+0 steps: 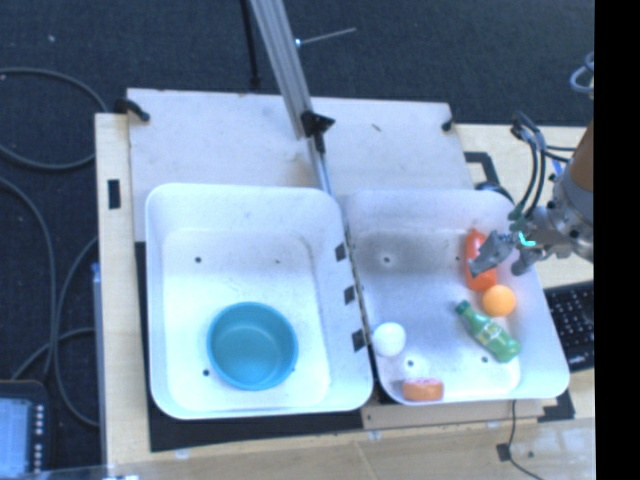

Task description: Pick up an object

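1. The two bins, left bin (180, 218) and right bin (420, 228), are white, the right one smudged grey across its floor.
2. The bowl (252, 345) is blue.
3. The ball (388, 339) is white.
4. The round fruit (499, 300) is orange.
5. The bottle (489, 332) is green with a lighter label.
6. The object (476, 258) under the gripper (505, 256) is red-orange.
7. The gripper is grey with a small teal light.
8. The bench (230, 138) is pale tan, the floor (100, 28) dark blue-black.
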`<state>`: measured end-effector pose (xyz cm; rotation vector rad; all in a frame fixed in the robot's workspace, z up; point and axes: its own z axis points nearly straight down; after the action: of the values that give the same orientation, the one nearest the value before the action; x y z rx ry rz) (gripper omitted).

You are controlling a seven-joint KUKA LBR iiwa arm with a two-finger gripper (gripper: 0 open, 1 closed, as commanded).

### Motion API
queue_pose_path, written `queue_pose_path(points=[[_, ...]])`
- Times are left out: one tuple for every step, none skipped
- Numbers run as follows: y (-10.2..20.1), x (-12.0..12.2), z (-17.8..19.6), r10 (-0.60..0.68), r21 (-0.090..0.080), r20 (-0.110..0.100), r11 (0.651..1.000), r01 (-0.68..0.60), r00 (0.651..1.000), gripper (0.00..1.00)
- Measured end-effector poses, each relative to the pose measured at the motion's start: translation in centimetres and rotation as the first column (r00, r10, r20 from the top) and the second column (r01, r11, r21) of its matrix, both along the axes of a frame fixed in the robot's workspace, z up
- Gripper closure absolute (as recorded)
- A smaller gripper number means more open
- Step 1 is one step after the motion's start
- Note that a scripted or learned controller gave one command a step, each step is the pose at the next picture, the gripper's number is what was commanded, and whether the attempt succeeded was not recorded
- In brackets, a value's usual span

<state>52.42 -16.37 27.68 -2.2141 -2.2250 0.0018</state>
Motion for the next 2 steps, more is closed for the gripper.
queue_pose_path(points=[[0.0,0.1,0.2,0.0,-0.001,0.005,1.0,0.0,1.0,0.0],[0.2,0.5,-4.2,-0.006,-0.003,-0.002,1.0,0.006,1.0,0.0]])
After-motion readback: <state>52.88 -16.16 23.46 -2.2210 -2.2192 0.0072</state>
